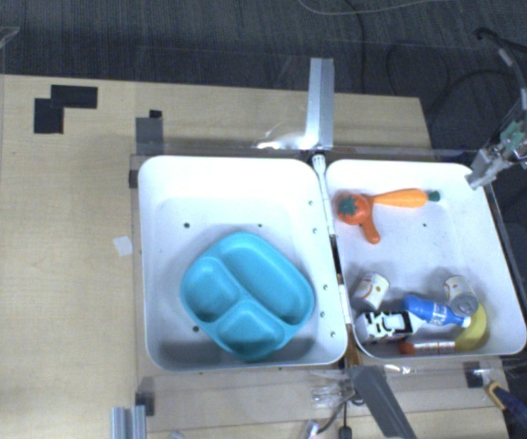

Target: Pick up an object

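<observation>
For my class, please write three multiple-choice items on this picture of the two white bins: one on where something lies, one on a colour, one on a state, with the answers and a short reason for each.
1. Where does the divided plate lie?
A. In the left bin
B. In the right bin
C. On the bench outside both bins

2. What colour is that plate?
A. Red
B. Blue
C. Yellow

3. How does the toy carrot lie in relation to the gripper?
A. Held between its fingers
B. Resting in the bin, apart from the gripper
C. Hanging in the air above the bench

Answers: 1 A, since the plate sits inside the left bin's walls. 2 B, since its whole surface is light blue. 3 B, since the carrot lies on the floor of the right bin near its far wall, while the gripper is at that bin's far right corner.
</observation>
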{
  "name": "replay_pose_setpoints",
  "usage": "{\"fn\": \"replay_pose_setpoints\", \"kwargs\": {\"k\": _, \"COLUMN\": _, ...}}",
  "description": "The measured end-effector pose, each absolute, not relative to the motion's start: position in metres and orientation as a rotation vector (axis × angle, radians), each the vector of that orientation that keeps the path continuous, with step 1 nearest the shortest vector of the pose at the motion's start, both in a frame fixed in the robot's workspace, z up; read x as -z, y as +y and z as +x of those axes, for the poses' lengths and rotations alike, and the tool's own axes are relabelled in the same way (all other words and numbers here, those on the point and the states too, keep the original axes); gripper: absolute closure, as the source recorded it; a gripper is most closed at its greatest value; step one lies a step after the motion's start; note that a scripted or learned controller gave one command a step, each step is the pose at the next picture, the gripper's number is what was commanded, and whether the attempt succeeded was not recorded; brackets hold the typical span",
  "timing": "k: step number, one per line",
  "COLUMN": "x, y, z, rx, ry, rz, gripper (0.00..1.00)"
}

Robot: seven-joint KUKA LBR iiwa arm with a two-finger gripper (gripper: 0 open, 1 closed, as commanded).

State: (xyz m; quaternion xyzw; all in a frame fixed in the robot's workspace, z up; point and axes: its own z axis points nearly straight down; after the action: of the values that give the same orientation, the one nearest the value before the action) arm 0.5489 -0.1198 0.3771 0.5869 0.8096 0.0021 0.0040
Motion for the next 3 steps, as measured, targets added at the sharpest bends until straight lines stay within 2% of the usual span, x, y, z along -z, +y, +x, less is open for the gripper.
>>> {"fn": "replay_pose_setpoints", "kwargs": {"k": 1, "x": -0.288, "y": -0.117, "z": 0.541, "rx": -0.003, "ry": 2.473, "rz": 1.93, "gripper": 1.0}}
{"fn": "replay_pose_setpoints", "kwargs": {"k": 2, "x": -0.293, "y": -0.081, "z": 0.531, "rx": -0.005, "ry": 2.585, "rz": 1.777, "gripper": 1.0}}
{"fn": "replay_pose_setpoints", "kwargs": {"k": 3, "x": -0.322, "y": -0.071, "z": 0.539, "rx": -0.005, "ry": 2.494, "rz": 1.902, "gripper": 1.0}}
